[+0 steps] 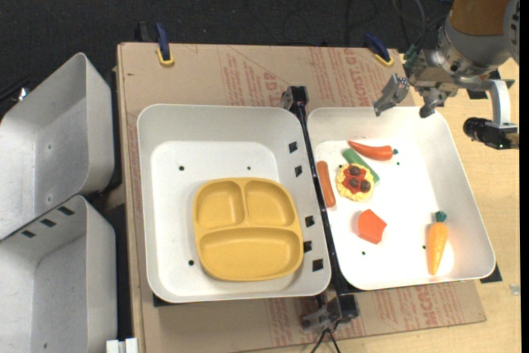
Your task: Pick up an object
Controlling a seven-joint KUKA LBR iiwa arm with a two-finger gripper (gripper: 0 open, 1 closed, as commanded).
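The right bin [463,178] holds several toy foods: a red chili pepper [371,150], a small pizza-like disc with red toppings [355,182], a sausage [326,183] along the left wall, a red-orange block [371,226] and a carrot [436,245] near the right wall. My gripper [408,101] hangs above the bin's far edge, open, with nothing between its two fingers. It sits up and to the right of the chili pepper, well apart from all the toys.
The left bin [165,178] holds a yellow divided plate [247,228]. Two more white bins [50,178] lie off the bench at the left. Blue clamps [164,45] hold the cardboard sheet at the back edge. The arm enters from the upper right.
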